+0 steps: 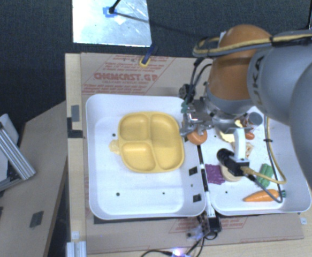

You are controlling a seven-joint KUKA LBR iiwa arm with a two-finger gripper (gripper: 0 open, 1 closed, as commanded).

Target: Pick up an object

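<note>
Hand (194,123), metal and two-fingered, hangs over the inner edge of the right white bin (300,197); whether it is released or clenched cannot be told. A small round orange toy (198,137) sits directly beneath it. Descending straight and centred, clear of the bin wall, seems wisest.

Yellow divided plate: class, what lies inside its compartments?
All three compartments of the yellow divided plate look bare. It sits in the left bin, uncovered by the arm.

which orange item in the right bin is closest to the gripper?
The round orange piece at the bin's left edge, right under the gripper. The carrot lies far off at the front.
</note>
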